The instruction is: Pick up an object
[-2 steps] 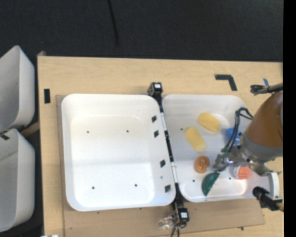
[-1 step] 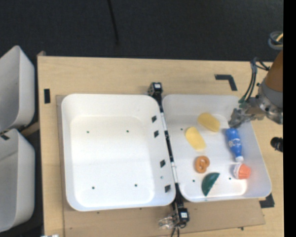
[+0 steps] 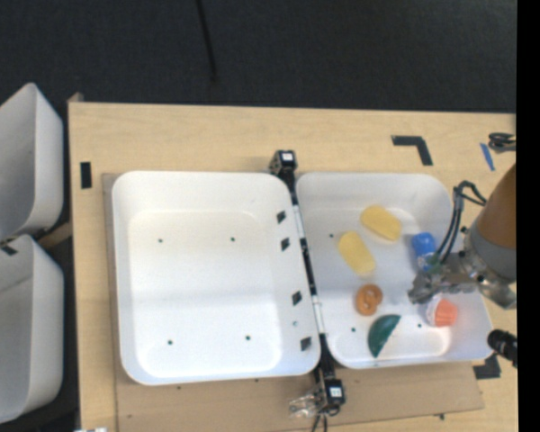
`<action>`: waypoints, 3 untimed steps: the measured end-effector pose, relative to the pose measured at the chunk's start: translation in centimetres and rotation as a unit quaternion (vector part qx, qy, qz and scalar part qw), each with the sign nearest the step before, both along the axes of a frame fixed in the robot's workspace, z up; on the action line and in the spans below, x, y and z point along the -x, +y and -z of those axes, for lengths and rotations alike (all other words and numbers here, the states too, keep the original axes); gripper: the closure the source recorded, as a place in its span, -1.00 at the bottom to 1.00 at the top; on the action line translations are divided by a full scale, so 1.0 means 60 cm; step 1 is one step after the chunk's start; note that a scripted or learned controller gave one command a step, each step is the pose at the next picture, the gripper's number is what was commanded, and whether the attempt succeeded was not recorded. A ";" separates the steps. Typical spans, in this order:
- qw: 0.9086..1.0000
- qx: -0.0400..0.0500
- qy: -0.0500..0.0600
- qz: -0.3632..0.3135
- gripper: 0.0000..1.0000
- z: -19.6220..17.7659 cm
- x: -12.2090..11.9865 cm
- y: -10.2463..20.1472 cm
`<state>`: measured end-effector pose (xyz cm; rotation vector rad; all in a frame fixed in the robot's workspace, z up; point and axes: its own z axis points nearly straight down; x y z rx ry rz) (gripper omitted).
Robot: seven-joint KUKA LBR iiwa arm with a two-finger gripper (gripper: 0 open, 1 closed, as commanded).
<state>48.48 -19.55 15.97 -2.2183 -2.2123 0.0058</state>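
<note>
Altogether the right bin (image 3: pixel 342 187) holds two yellow pieces (image 3: pixel 356 252), one each blue, orange, coral, green; claw (image 3: pixel 429 288) state unclear.

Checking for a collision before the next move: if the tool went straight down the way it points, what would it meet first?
Probably the floor of the right bin, beside the coral-red object; the tool hangs over that spot, though depth is unclear.
</note>
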 end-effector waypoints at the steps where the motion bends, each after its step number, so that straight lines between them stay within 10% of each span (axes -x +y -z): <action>1: 1.000 0.001 -0.003 -0.003 1.00 0.071 -0.007 0.053; 2: 1.000 0.004 -0.005 0.001 1.00 0.099 -0.006 -0.063; 3: 1.000 0.003 -0.006 0.003 1.00 0.098 -0.008 -0.056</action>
